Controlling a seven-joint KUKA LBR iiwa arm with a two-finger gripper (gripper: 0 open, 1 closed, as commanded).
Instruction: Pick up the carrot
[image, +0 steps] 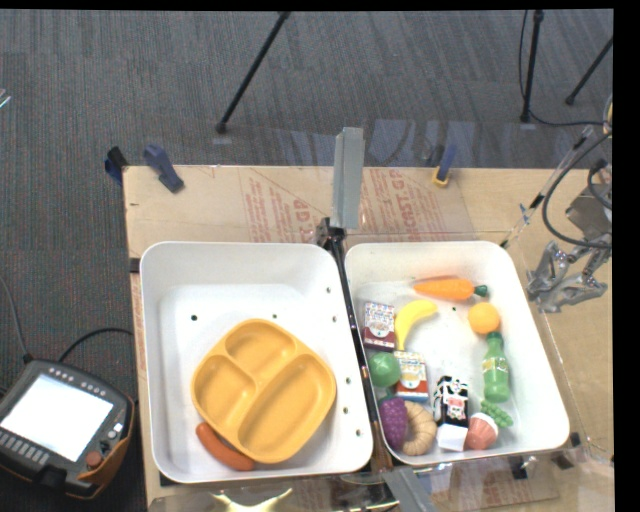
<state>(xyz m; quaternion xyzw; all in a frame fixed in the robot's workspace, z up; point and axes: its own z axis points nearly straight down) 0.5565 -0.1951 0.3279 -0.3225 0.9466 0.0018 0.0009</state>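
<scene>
The orange plastic carrot with a dark green tip (446, 289) lies on its side near the far wall of the right-hand shallow white bin (540, 330), green end pointing right, nothing resting on it. Just below it are a yellow plastic banana (414, 319) and a small round orange fruit (484, 318), both apart from the carrot. Left of the banana sits a small printed carton (378, 325). Further toward the near wall the bin holds a green bottle (496, 368), a round green fruit (384, 369), a second printed box (411, 378), a black-and-white cow-pattern carton (454, 399), a purple grape cluster (394, 421) touching a tan pastry piece (420, 428), and a pink-and-white toy (481, 431). The left-hand white bin (170, 300) carries a yellow three-compartment plastic plate (264, 388), with a reddish sausage-shaped toy (225, 447) partly tucked under its near-left edge. The metal gripper (566, 277) stands outside the right bin, beyond its far right corner, over the brown cardboard-covered counter (230, 200), well apart from the carrot; whether the jaws are open or closed cannot be told at this resolution. Nothing is seen between them.
</scene>
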